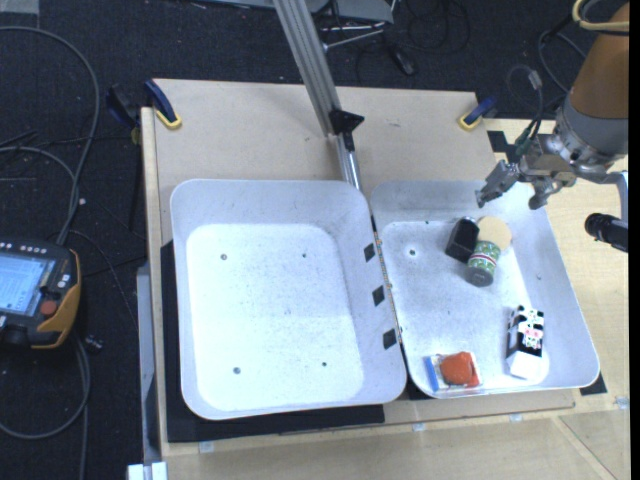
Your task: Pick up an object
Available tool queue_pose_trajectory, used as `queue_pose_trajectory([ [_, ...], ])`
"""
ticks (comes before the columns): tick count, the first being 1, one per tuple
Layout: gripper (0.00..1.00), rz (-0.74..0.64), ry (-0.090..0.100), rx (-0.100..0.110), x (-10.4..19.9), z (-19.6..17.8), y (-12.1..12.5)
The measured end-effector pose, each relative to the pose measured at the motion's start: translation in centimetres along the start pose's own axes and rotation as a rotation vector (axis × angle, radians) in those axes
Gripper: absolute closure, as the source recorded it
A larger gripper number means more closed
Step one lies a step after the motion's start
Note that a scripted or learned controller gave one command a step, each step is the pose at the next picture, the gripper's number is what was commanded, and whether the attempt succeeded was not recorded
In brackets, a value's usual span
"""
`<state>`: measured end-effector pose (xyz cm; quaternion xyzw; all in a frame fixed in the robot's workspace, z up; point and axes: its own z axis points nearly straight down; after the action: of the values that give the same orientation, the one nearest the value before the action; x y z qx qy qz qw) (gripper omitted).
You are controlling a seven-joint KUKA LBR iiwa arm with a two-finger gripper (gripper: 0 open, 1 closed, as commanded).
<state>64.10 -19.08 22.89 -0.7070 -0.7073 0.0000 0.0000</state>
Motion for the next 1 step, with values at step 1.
queue_pose_trajectory([
  [1,0.0,0.0,-0.003,-0.007,-2.21,11.23,-1.46],
])
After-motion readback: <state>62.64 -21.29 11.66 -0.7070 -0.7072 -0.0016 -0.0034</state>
